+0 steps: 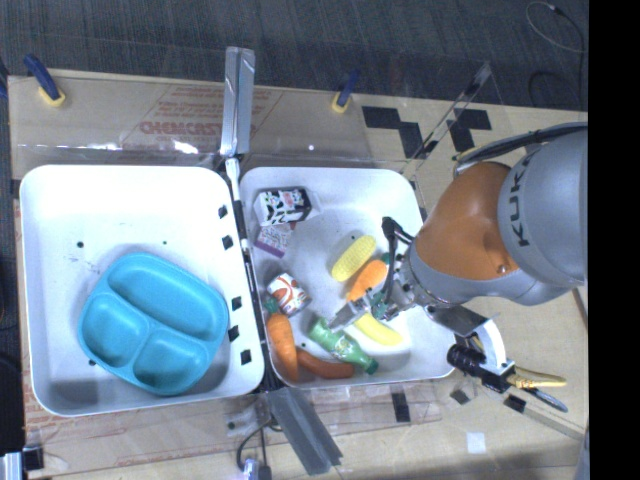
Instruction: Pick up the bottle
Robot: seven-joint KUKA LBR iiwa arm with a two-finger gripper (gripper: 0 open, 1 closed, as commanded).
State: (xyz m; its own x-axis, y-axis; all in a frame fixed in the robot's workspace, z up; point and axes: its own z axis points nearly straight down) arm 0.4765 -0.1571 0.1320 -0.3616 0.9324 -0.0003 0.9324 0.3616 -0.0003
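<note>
low in the right bin (330, 183), the green bottle (343, 345) is lying slantwise, just lower left of the gripper (372, 306); finger state: cannot tell.

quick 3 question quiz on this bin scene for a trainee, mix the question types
1. True or false: the green bottle lies in the right bin.
2. Which thing rests in the left bin? A) corn B) blue divided plate C) carrot
3. Fill in: the gripper is over the ____ bin.

Key: 1 true. 2 B, the blue divided plate. 3 right.
</note>
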